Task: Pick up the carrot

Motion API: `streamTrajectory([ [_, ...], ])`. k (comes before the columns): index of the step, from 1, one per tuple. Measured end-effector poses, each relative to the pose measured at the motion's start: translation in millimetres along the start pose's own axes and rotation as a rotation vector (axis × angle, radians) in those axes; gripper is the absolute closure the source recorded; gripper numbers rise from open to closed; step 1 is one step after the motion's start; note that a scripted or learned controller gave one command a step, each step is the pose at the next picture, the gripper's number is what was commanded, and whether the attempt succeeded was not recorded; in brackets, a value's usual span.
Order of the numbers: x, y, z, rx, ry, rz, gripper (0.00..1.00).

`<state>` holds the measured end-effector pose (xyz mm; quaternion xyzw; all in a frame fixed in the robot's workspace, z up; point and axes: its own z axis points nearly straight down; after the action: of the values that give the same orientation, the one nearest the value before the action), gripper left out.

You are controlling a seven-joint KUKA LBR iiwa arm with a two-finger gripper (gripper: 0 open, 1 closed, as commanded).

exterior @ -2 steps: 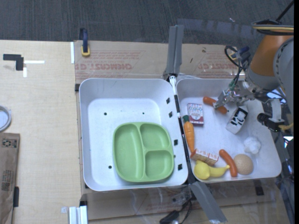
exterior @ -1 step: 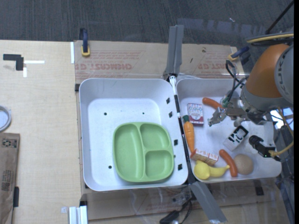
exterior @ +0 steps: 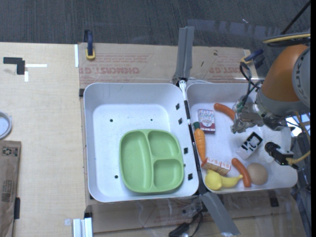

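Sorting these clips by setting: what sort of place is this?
Probably a robotics lab test bench, not a kitchen: two white bins on taped cardboard, toy food such as a carrot beside a green divided plate, and a robot gripper above them.

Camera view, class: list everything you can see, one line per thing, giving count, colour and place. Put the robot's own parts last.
Bins: two, white, side by side on the bench.
Tray: one, green, three compartments, in the left bin.
Carrot: one, orange, right bin, along its left wall.
Sausages: two, red-orange, right bin, one far, one near.
Box: one, red and white, right bin, beside the carrot top.
Banana: one, yellow, near edge of right bin.
Egg: one, tan, near right corner.
Packet: one, white with black mark, right bin.
Clamp: one, blue and yellow, far bench edge.
Arm: one, grey and orange, from the right.
Pincer: one, over the right bin.
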<state>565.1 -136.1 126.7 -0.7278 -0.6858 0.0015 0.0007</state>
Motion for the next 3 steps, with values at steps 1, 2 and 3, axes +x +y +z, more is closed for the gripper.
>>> streamTrajectory([
  [1,-20.6,-27.3,-79.3,-0.001,0.000,0.143,1.00],
  [2,63.8,-79.4,-63.3,0.002,0.000,0.089,1.00],
  [3,99.1,-74.1,-63.8,0.000,0.000,0.086,1.00],
])
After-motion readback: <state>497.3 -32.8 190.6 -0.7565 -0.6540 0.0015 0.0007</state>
